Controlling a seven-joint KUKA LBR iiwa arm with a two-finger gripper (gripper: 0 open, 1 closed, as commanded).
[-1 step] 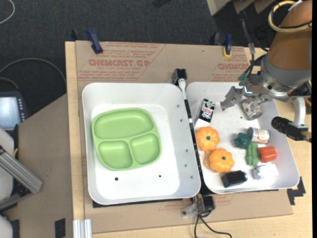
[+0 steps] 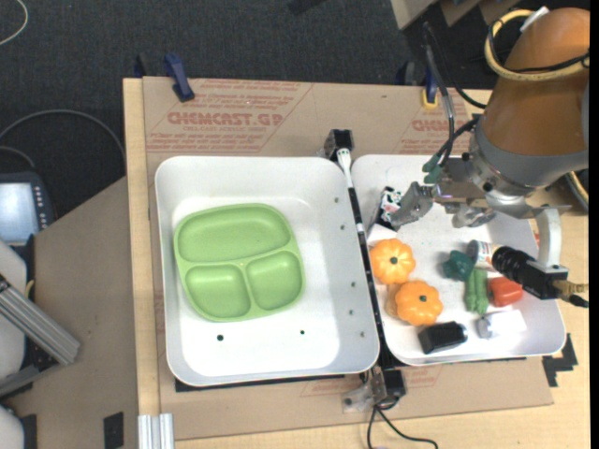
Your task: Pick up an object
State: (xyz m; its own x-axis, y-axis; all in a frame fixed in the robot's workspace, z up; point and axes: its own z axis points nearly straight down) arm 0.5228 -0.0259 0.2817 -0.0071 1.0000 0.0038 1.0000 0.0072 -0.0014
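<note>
My gripper [image 2: 441, 208] hangs over the back part of the right bin [image 2: 538, 342], under the grey and orange arm. Two orange toy pumpkins lie in that bin, one [image 2: 391, 260] near the left wall and one [image 2: 417, 302] just in front of it. To their right are a teal piece [image 2: 459, 265], a green stick-like piece [image 2: 477, 291] and a red-orange piece [image 2: 506, 294]. A black block [image 2: 442, 337] lies at the front. A small black-and-white thing [image 2: 388, 200] sits at the back left, close beside the gripper. Nothing visibly hangs from the gripper.
The left bin [image 2: 323, 344] holds a green divided plate [image 2: 239, 260]. A small grey piece [image 2: 484, 325] lies near the right bin's front. Both bins rest on a brown board [image 2: 234, 115], with blue clamps at its back edge.
</note>
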